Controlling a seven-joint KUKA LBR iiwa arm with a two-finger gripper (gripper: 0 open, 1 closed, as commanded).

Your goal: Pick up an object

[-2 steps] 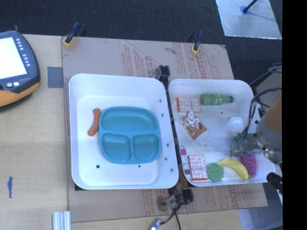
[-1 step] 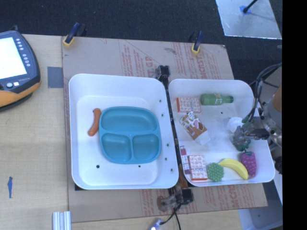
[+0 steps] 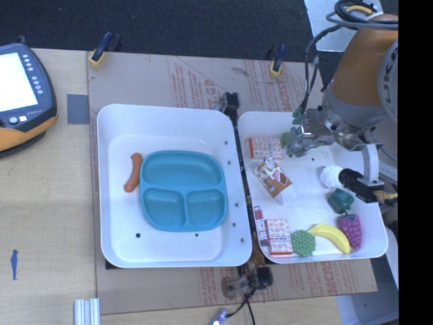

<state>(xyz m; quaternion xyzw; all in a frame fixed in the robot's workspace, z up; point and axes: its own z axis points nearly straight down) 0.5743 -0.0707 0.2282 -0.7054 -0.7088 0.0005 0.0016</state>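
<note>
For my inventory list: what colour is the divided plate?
Blue plate, seen in the camera view.

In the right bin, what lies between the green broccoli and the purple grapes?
In the camera view, a yellow banana lies between the broccoli and the grapes, along the right bin's near edge.

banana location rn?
The banana lies in the right bin, near its front edge, between the green broccoli on its left and the purple grapes on its right.
</note>
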